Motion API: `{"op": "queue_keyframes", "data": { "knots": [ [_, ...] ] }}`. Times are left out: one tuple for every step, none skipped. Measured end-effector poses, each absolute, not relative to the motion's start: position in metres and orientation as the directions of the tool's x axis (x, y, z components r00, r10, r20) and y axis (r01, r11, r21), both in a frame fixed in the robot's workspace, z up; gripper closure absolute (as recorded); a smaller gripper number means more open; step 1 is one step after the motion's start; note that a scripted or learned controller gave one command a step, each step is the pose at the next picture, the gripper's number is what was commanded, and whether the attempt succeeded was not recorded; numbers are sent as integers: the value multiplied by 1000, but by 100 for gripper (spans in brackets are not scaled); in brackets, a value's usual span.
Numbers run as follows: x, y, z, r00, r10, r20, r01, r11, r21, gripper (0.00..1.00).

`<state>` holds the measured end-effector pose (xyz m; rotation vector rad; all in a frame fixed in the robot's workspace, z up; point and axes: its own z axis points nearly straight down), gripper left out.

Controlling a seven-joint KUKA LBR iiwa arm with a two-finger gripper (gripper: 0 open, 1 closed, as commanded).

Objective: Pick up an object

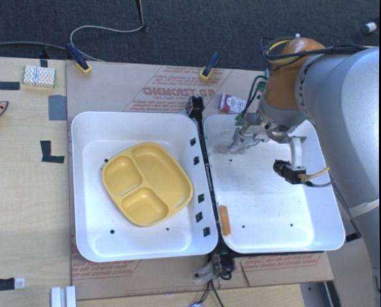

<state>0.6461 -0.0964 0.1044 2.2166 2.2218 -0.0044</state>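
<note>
A yellow divided plate (147,183) lies in the left white bin (91,235). A small orange stick-shaped object (224,220) rests at the left wall of the right bin (318,238), toward the front. My gripper (240,142) hangs over the back left part of the right bin, its grey fingers pointing down and left. It is well behind the orange object and nothing shows between its fingers.
A black divider with clips (202,171) runs between the bins. A small red-and-white packet (230,103) lies on the cardboard behind the right bin. Yellow-blue clamps (209,67) hold the cardboard's back edge. The arm's grey body (353,120) covers the right side.
</note>
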Motion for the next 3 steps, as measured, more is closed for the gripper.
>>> {"op": "queue_keyframes", "data": {
  "knots": [
    [646, -97, 104, -2, 1000, -5, 1000, 2, 0, 0],
    [646, -96, 114, -3, 1000, -4, 1000, 3, 0, 100],
    [646, -96, 113, -3, 1000, -4, 1000, 3, -1, 0]
  ]
}}
